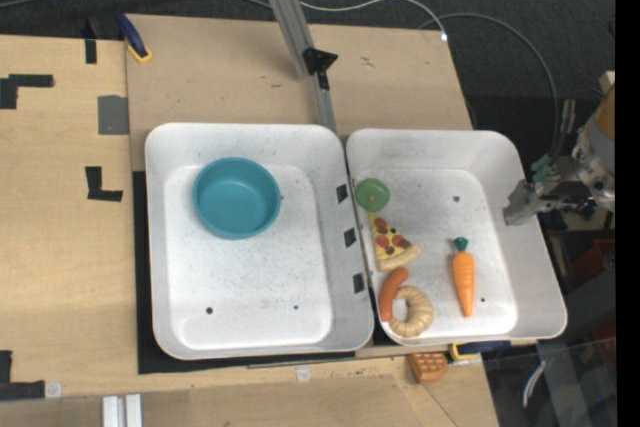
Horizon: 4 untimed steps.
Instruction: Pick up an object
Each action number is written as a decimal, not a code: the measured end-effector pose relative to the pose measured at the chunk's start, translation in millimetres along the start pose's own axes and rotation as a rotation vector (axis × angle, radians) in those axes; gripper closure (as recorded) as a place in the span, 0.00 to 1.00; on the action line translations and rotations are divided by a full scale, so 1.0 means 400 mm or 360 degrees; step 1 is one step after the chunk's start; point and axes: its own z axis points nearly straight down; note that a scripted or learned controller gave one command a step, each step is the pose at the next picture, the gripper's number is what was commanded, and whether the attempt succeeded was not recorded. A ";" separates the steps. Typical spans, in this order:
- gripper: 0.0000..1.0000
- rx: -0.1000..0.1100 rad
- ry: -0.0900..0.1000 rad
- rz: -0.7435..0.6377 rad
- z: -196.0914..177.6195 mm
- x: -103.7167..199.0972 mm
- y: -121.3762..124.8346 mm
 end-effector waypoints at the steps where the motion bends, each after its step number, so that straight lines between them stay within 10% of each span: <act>1: 1.00 0.0009 0.0004 -0.0005 0.020 0.103 0.035; 4: 1.00 0.0010 0.0005 -0.0010 0.045 0.538 0.137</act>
